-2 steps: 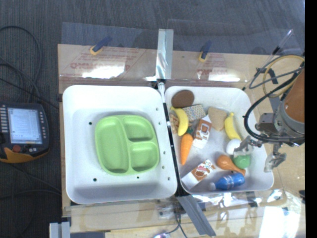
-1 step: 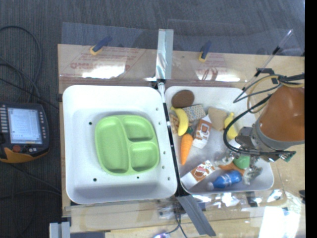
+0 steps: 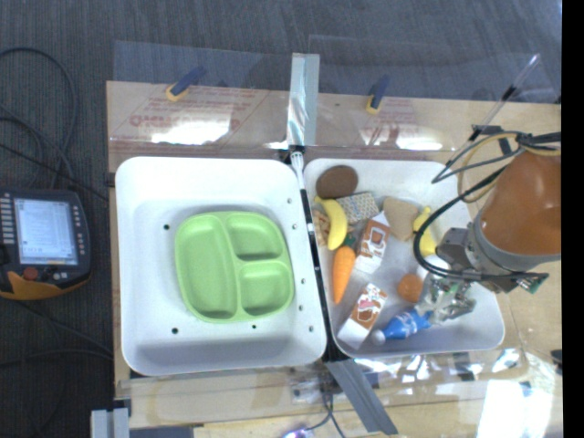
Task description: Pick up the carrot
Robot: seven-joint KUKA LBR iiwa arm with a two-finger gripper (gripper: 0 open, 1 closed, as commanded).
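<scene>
Orange carrot (image 3: 342, 273): lies flat in the right bin (image 3: 484, 334), well left of the pincer (image 3: 449, 301), beside a banana (image 3: 332, 223). Pincer: low over a small orange ball (image 3: 411, 286); its opening cannot be told, nothing visibly held. Task judged unstarted; approach and grasp remain.

Readable text: none at this size.
Small cartons (image 3: 370, 245): printed red and white faces, the print too small to read.
Pendant screen (image 3: 43, 228): lit, its contents blurred.
Cardboard under bins (image 3: 196, 117): faint reddish print, illegible.
</scene>
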